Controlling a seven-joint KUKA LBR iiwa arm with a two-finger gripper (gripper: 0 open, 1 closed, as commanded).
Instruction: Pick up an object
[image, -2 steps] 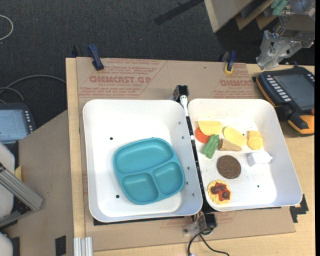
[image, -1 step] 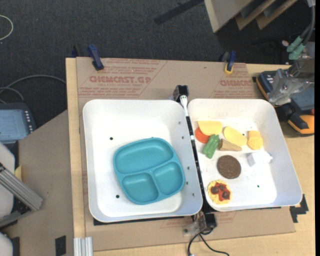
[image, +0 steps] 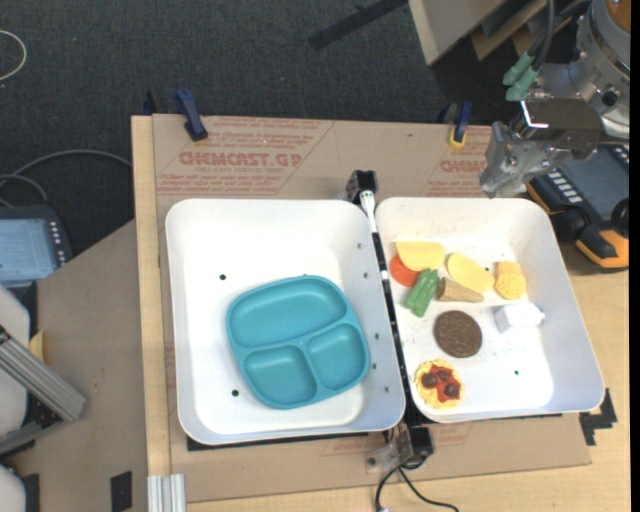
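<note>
pincer parked over back rim of right bin, nothing in it

pincer (image: 500, 172) sits at the far edge of the right bin (image: 575, 300), hanging off the grey arm (image: 590, 90) that comes in from the top right. can't tell if the fingers are apart or together from this angle, the metal parts blur into each other. nothing visible between them.

all the toy food lies in the right bin, nearer the camera than the pincer:
- yellow wedge (image: 420, 254) closest, just below and slightly left of the pincer
- orange-red piece (image: 402, 270) touching the wedge's left end
- green pickle (image: 423, 291) below those, tilted, overlapping the red piece
- yellow oval (image: 468, 271) almost straight below the pincer, with a tan cone (image: 458, 292) tucked under it
- yellow-orange corn (image: 510, 280) just right of the oval
- pale grey block (image: 515, 316) below the corn
- brown patty (image: 458, 333) further down, near the bin middle
- small pizza (image: 439, 383) furthest from the pincer, at the near-left corner of the bin

none of these touch the pincer; all well clear of it.

left bin (image: 190, 300) is off to the pincer's left and nearer the camera, holds a teal divided plate (image: 296, 340) lying flat. both bins sit on a cardboard sheet (image: 260, 150) on the worktop (image: 90, 330).
</note>
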